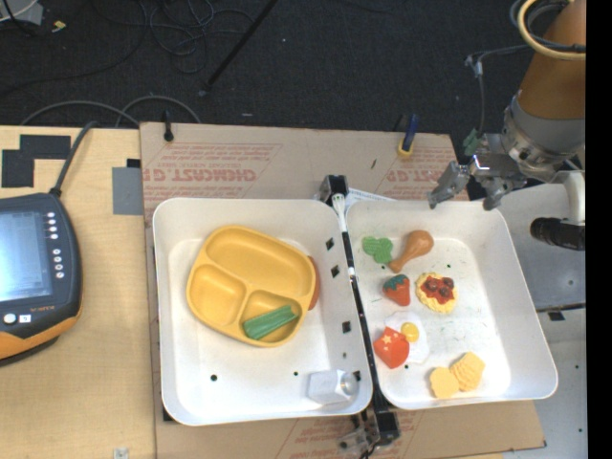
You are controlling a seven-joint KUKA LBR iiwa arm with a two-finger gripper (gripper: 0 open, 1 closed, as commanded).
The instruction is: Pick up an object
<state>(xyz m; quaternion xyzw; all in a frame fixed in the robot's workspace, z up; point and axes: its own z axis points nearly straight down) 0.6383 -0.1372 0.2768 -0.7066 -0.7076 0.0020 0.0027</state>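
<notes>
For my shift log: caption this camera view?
Gripper above right white bin's far edge; yellow divided plate in left white bin.

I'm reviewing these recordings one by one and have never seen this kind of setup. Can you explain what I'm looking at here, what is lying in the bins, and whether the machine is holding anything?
This is one fixed camera looking down at a slant on a bench. The grey and orange robot arm reaches in from the right; its gripper hangs above the far edge of the right bin, with nothing between its fingers. That bin holds toy food: a drumstick, a green piece, two red pieces, a small pizza, a fried egg and yellow crinkle pieces. The left bin holds a yellow divided plate with a green bean pod in it, plus a small clear block. A handheld control pad lies at the left.
</notes>
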